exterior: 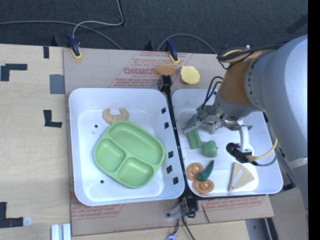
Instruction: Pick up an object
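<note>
A dark grey carpeted floor [150, 9] lies beyond the bench, with a thin cable [107, 23] trailing across it. The light wooden benchtop [30, 149] carries black tape marks [50, 119], and a brown printed cardboard sheet [135, 71] is held to it by blue-and-yellow clamps [75, 48].

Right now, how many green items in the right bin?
3: a light green block under the gripper, a green pepper-shaped piece beside it, a dark green curved pod lower down. The arm may hide more.
</note>
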Motion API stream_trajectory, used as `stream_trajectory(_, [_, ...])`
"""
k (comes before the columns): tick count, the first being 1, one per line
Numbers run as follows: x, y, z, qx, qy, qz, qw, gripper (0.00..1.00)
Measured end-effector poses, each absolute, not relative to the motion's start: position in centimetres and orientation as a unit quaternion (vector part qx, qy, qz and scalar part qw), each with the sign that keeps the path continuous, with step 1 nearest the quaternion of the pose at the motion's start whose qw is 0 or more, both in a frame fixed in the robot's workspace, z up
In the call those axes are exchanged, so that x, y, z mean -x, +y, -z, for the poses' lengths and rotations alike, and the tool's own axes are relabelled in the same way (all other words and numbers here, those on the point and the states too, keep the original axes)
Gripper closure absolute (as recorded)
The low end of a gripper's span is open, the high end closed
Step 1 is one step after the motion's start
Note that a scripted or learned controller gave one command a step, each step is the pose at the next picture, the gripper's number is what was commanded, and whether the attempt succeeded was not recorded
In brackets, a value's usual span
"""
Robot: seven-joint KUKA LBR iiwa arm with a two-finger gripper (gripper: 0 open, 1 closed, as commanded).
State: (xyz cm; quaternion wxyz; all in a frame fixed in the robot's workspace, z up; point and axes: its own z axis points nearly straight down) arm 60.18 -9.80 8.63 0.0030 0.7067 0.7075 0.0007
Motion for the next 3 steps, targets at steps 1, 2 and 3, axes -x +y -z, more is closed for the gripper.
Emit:
stream_trajectory(1, [-59.7,-9.8,-8.6,-0.707,0.708,-0.0008,0.003,0.0])
stream_trajectory(2, [-53.9,-10.5,-8.7,-0.707,0.707,-0.0012,0.003,0.0])
stream_trajectory(3, [-53.9,-10.5,-9.6,-0.707,0.707,-0.0008,0.003,1.0])
